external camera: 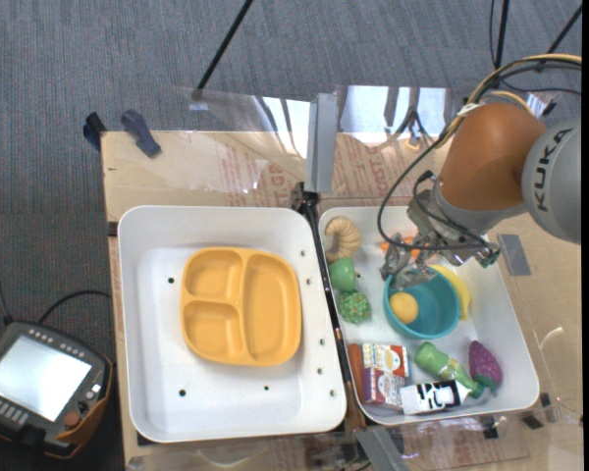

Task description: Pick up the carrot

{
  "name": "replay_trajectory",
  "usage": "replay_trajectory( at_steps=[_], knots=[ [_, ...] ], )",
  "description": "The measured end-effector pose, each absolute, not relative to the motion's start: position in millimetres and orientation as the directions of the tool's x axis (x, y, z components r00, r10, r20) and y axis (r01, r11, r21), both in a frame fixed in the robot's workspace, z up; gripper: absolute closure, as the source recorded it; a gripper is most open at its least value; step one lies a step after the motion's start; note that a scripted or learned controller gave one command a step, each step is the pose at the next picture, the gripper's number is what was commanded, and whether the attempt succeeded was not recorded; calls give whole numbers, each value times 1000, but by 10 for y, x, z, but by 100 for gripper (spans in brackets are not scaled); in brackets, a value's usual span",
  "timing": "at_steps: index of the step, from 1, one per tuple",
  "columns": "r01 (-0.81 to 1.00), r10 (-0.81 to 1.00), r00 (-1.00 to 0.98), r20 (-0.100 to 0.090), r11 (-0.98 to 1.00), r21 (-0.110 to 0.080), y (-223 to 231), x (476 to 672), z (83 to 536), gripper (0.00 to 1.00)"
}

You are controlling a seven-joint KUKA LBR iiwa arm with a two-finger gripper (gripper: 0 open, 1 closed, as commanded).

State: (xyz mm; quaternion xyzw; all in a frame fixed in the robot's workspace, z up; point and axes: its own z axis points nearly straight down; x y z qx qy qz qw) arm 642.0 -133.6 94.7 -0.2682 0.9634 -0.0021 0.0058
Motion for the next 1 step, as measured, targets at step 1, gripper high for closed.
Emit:
replay_trajectory(
  at_steps=[1],
  knots=[
    [-397,-397,-918,-16,918,-10,-1670,6219,2730,100]
  ],
)
